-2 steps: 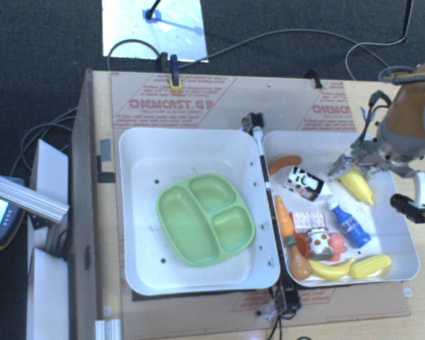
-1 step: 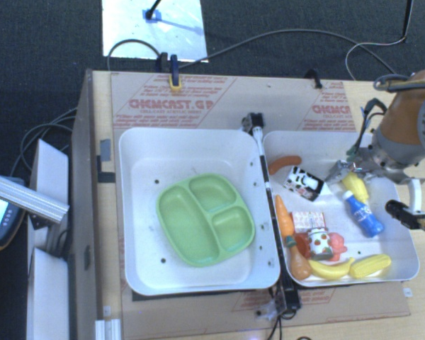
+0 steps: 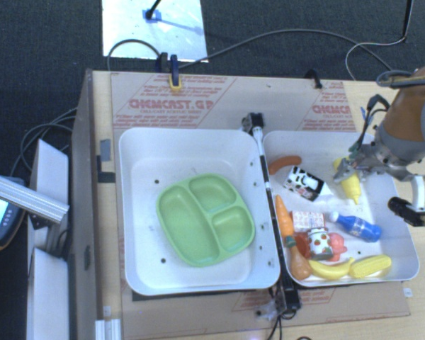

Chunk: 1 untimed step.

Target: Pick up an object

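The right bin (image 3: 409,250) holds several toy items. A yellow squeeze bottle (image 3: 352,188) lies near its back right, and my gripper (image 3: 348,166) hangs right over the bottle's top end. Nothing shows held in the gripper. Also in this bin are a red-orange sausage (image 3: 284,163), a black-and-white toy (image 3: 303,183), a blue bottle (image 3: 358,225), an orange carrot (image 3: 284,217), a small printed box (image 3: 307,219), a red toy (image 3: 321,244), a banana (image 3: 329,269) and a yellow corn cob (image 3: 370,265). The arm's grey wrist and orange band (image 3: 409,115) reach in from the right.
The left bin (image 3: 138,190) carries a green divided plate (image 3: 205,218). A metal divider bar (image 3: 263,179) runs between the bins. A black arm part (image 3: 409,212) juts over the right bin's right rim. Cables trail across the board behind the bins.
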Tool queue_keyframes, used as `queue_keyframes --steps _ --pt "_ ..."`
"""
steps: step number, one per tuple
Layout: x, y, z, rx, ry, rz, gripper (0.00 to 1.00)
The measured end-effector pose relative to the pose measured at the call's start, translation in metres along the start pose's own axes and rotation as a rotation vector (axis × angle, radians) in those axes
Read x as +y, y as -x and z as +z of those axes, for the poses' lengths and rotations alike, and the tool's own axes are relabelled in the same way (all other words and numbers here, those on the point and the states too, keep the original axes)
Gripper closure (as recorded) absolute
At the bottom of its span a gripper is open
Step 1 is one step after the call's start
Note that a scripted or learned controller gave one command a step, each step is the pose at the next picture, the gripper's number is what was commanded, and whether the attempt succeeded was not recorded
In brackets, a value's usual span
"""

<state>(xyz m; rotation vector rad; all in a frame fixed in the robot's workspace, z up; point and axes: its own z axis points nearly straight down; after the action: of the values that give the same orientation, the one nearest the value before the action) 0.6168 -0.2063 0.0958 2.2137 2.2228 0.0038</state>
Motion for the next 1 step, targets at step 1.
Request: queue_keyframes --steps 1 --pt "0.0390 -0.0616 0.0112 0.003 -0.026 0.004 1.00"
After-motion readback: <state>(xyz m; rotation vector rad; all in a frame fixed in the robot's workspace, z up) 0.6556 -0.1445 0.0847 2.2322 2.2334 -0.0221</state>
